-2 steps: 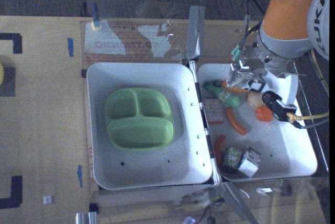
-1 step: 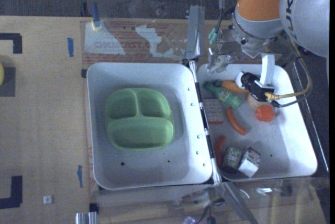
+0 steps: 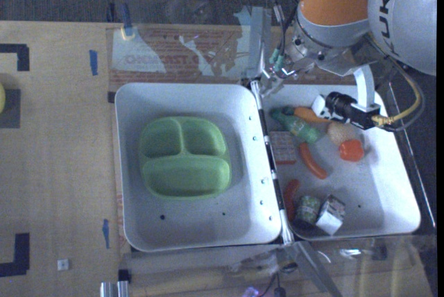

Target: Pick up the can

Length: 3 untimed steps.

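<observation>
We judge the reach is only starting. The can [image 3: 308,207] stands near the front edge of the right bin [image 3: 388,212], just beside a small white carton [image 3: 331,214] and a red sausage [image 3: 291,193]. We should come down from above, closing across the can's free sides. The gripper [image 3: 277,73] hangs at that bin's far corner; we cannot tell its opening. The can's label is too small to read.

The plate [image 3: 184,155] sits in the left bin [image 3: 132,219]. The can [image 3: 308,207] lies in the right bin [image 3: 388,205], beside a little box [image 3: 331,214].
</observation>
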{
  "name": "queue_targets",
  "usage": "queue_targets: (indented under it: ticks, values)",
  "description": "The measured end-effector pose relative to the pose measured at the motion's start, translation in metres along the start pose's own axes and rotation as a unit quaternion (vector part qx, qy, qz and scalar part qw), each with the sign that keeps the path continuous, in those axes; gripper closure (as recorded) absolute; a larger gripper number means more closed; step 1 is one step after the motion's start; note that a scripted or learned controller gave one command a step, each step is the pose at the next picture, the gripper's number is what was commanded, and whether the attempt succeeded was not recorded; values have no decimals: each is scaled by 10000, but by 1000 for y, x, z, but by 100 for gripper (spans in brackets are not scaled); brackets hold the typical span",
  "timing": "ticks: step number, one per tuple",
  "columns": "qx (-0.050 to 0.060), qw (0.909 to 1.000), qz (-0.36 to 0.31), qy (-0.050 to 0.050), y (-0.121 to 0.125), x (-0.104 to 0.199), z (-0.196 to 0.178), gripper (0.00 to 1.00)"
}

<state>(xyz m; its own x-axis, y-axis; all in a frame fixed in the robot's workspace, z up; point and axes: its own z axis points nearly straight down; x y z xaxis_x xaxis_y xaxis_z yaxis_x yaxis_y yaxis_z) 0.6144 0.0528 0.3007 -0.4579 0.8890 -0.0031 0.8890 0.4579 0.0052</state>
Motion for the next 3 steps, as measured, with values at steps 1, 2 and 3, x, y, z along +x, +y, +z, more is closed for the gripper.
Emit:
queue_targets:
  ticks: [1, 2, 3]
  values:
    - [0, 9999, -144, 4, 34, 44, -15, 100]
    - [20, 9999, -155, 18, 56, 113, 28, 100]
    - [4, 9999, -155, 8, 120, 118, -16, 100]
